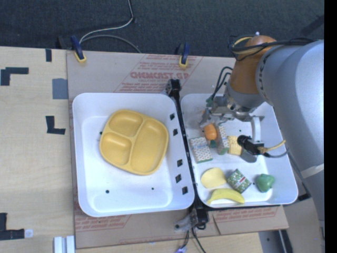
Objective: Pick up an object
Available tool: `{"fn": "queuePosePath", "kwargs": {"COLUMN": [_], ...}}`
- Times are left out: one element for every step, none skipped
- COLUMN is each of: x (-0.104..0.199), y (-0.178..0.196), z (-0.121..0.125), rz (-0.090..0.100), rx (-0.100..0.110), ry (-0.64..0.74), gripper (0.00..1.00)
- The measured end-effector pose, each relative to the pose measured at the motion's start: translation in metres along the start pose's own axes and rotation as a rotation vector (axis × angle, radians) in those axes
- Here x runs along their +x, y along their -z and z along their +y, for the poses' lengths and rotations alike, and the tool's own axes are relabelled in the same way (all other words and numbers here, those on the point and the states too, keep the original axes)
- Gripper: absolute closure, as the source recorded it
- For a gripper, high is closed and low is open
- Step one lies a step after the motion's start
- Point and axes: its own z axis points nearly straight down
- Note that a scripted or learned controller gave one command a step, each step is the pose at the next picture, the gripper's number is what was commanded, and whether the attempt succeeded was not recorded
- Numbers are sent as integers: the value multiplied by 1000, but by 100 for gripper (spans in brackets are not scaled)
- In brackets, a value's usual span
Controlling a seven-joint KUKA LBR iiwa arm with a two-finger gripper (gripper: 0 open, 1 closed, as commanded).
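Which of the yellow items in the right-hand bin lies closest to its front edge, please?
The banana, curved along the front wall of the right bin. The pale yellow lemon-like piece and corn lie farther back.

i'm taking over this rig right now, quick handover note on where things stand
Tool: low in the right bin, just above the orange ball; its grip state can't be read from this view.
Right bin: orange ball, patterned card, corn piece, pale yellow piece, green box, banana, green pepper.
Left bin: yellow divided plate.
Done: arm is positioned over the ball.
Left: nothing is visibly lifted yet; the pick remains to be done.
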Motion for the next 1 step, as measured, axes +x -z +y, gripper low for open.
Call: {"fn": "queuePosePath", "kwargs": {"x": [79], "y": [90], "z": [-27], "rz": [4], "rx": [1], "ry": [0], "gripper": [100]}}
